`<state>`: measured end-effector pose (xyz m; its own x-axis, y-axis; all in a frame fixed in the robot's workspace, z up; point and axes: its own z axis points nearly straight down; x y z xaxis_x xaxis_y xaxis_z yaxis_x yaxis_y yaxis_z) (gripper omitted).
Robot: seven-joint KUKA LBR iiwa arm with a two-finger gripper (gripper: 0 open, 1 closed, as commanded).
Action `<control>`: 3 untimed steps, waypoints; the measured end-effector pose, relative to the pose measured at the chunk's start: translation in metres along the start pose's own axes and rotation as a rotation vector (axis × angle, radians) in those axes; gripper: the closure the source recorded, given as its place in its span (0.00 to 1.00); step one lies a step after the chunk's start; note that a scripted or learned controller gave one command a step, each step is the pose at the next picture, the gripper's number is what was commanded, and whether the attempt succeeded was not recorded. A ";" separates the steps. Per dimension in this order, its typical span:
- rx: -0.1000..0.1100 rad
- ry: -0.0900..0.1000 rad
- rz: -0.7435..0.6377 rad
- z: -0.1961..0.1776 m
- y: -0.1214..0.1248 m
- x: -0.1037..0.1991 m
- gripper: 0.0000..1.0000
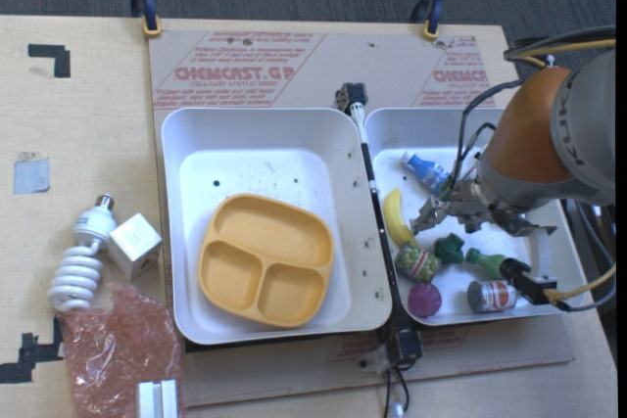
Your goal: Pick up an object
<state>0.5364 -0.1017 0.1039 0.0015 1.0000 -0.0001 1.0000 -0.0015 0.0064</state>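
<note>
Over the right bin [554, 255], the gripper [438, 210] hangs low among the clutter, arm reaching in from the right with its orange band above the wrist. Fingers look spread apart, pointing left toward the banana [395, 217], nothing seen between them. Banana is the likely pick: it lies just left of the fingertips, against the bin's left wall, long axis running roughly top to bottom of the bin with a slight curve. So the fingers face its side, across the long axis, which should suit a pinch if they straddle it. Blue-capped bottle [427, 170] sits up from the gripper, near but apart. Green-and-red knobby toy [416, 261] is just below the banana; dark green toy [450, 248] sits right of that, close under the gripper. Purple round piece [424, 300] is at the bin's near edge, small can [492, 295] right of it, green bottle-shaped thing [487, 260] above the can. Left of the right bin, the other bin holds a yellow divided tray [265, 257]. Judgement: approach stage, no grasp yet; risk is nudging the dark green toy or pushing the banana into the wall.
</note>
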 end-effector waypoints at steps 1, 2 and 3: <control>-0.002 -0.001 0.000 -0.010 0.001 0.000 1.00; -0.002 -0.001 0.000 -0.010 0.001 0.000 0.00; 0.005 0.000 0.000 0.011 -0.038 -0.013 0.00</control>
<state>0.4989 -0.1148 0.0924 0.0014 1.0000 -0.0004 1.0000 -0.0014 0.0010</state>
